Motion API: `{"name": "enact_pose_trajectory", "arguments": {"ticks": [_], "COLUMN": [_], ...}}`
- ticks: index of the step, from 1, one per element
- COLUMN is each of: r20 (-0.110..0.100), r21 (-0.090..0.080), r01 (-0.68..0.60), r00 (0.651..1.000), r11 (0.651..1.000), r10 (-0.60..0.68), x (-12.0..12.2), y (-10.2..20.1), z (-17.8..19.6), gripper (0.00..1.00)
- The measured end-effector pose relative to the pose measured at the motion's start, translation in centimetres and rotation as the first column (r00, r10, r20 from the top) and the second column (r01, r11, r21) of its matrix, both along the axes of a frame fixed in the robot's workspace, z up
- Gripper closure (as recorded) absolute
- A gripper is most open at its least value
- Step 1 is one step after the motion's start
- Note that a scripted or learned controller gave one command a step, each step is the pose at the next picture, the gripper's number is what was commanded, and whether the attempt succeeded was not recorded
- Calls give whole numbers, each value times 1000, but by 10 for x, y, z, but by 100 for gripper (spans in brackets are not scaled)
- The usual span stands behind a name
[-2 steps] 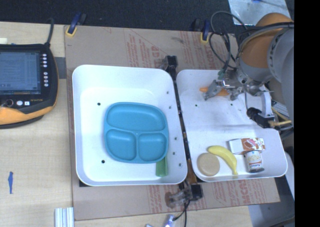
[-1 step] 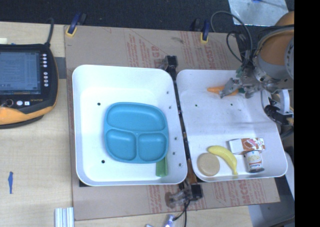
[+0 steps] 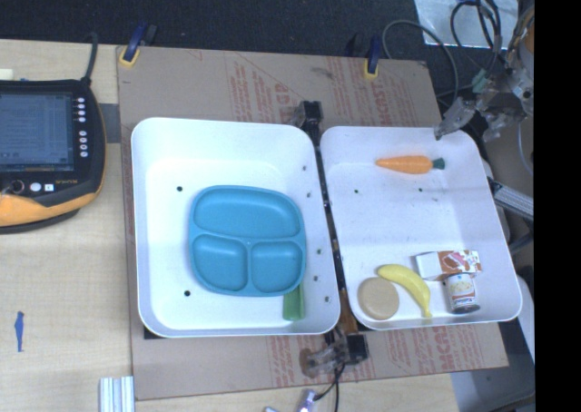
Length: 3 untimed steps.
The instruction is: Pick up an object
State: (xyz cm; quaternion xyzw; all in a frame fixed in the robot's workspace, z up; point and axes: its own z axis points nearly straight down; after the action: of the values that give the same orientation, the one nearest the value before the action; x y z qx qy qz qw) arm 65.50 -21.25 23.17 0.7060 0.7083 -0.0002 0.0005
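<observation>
The closest thing to the gripper is a carrot (image 3: 405, 164): orange, tapered, w/ a small dark green stub at its right end, lying flat & roughly horizontal in the upper part of the right bin (image 3: 490, 220). It sits apart from everything else in that bin.

Along the right bin's bottom edge is a cluster: a tan round cookie (image 3: 379, 299), a yellow banana (image 3: 408, 287) curving just beside it & touching or nearly so, a small white-and-red box (image 3: 448, 264), and a little can (image 3: 462, 293) w/ a red-white label directly below the box.

The left bin (image 3: 154, 220) holds a blue divided plate (image 3: 246, 240) w/ three compartments, approx. centered, plus a green block (image 3: 292, 304) at the plate's lower-right corner, against the bin wall.

The gripper (image 3: 472, 111) shows at the upper right, just outside the right bin's top-right corner, above & to the right of the carrot, not touching it. Nothing is seen between its fingers; whether they're spread or pressed together can't be told, since the part is small, grey & partly cut off. The arm enters from the right edge, mostly out of frame, w/ cables looping above it.

Both bins rest on a brown cardboard sheet (image 3: 254, 83) on the wooden surface (image 3: 54, 310). A tablet-style controller (image 3: 41, 152) w/ orange trim lies at far left.
</observation>
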Motion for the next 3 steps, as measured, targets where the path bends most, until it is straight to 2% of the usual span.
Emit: {"name": "enact_pose_trajectory", "arguments": {"ticks": [1,2,3], "r20": [-5,-5,0], "r21": [1,0,0], "r01": [-2,-2,0], "r00": [1000,1000,1000], "r11": [1000,1000,1000], "r10": [2,2,0], "x": [1,1,2], "y": [1,28,11], "z": [-61,-109,-7], "gripper": [0,0,0]}}
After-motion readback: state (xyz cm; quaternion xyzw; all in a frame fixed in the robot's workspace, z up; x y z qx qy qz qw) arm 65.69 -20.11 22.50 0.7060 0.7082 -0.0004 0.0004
